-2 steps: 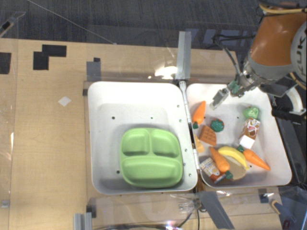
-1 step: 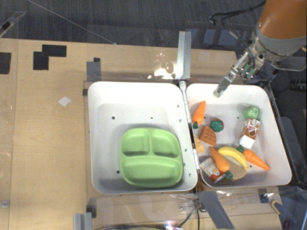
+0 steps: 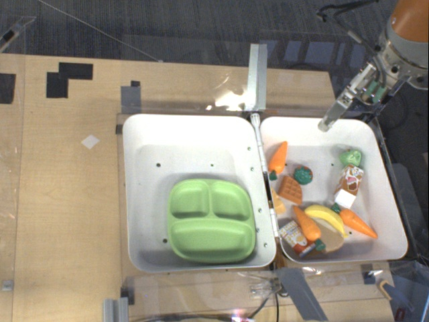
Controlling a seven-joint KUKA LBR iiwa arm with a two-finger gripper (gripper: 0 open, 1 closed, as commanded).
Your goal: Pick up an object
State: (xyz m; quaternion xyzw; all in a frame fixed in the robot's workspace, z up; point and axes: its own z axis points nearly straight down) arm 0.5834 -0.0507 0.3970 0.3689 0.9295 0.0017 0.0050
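Though nothing is picked yet, the claw [image 3: 326, 123] hangs above the far rim of the right bin [image 3: 382, 149], and I cannot tell its state. Toward the near side from that rim lie toy foods: a carrot [image 3: 277, 157], a banana [image 3: 326, 218], a small bottle [image 3: 349, 184]. They look light, stiff, likely slippery; the carrot's middle seems the best hold. Beyond the rim, pale wooden counter [image 3: 60, 180], dark carpet [image 3: 167, 19]
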